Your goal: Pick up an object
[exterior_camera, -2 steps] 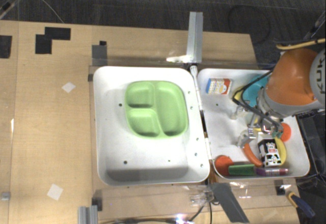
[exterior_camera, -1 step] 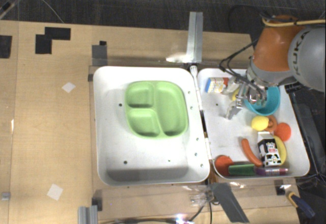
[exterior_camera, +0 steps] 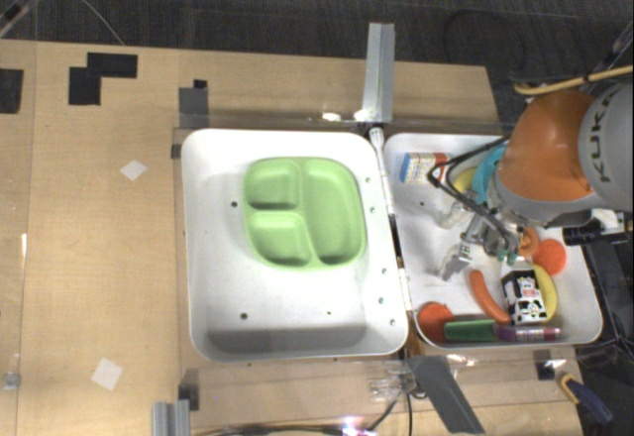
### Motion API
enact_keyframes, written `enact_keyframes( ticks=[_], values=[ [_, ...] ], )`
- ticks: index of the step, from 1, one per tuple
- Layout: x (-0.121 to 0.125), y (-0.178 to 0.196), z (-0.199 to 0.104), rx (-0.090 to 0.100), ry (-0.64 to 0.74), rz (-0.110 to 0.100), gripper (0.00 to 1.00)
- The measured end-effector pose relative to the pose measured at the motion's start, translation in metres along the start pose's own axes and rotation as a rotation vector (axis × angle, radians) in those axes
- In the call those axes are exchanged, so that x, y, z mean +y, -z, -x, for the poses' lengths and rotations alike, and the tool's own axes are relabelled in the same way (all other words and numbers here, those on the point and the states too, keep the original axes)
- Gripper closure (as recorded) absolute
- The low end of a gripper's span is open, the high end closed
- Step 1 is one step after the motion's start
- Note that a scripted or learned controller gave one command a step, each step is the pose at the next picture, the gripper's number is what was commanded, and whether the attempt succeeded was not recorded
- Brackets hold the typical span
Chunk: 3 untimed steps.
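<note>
My gripper (exterior_camera: 458, 258) hangs low over the middle of the right bin (exterior_camera: 421, 241), at the end of the grey arm with the orange band (exterior_camera: 543, 152). Nothing shows in its grasp. Just right of and below it lies an orange carrot-shaped piece (exterior_camera: 485, 293). Further right a yellow banana (exterior_camera: 545, 293) lies beside a small black and white item (exterior_camera: 523, 293), and an orange ball (exterior_camera: 551, 256) sits above them. Along the bin's near wall lie a red-orange piece (exterior_camera: 433, 313), a green block (exterior_camera: 469, 329) and a purple marker (exterior_camera: 530, 332). A small white box (exterior_camera: 418, 166) rests at the far left corner.
The left bin (exterior_camera: 213, 256) holds a green divided plate (exterior_camera: 302, 211). A cyan object (exterior_camera: 485, 168) is partly hidden under the arm. A metal post (exterior_camera: 379, 72) stands behind the gap between the bins. Cables trail at the right edge.
</note>
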<state>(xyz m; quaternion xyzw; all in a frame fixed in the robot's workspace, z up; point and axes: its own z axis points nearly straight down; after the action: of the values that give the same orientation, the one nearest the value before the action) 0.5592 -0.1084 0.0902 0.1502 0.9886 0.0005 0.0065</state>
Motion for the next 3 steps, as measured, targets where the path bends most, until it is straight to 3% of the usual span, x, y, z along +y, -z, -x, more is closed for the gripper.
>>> enact_keyframes(
  ticks=[1,2,3],
  values=[
    [0.012,-0.002,0.1,0.04,0.044,-0.006,0.0],
    [-0.011,-0.002,0.056,0.002,-0.106,0.0,0.0],
    [-0.017,0.001,-0.017,-0.002,-0.257,0.0,0.0]
  ],
)
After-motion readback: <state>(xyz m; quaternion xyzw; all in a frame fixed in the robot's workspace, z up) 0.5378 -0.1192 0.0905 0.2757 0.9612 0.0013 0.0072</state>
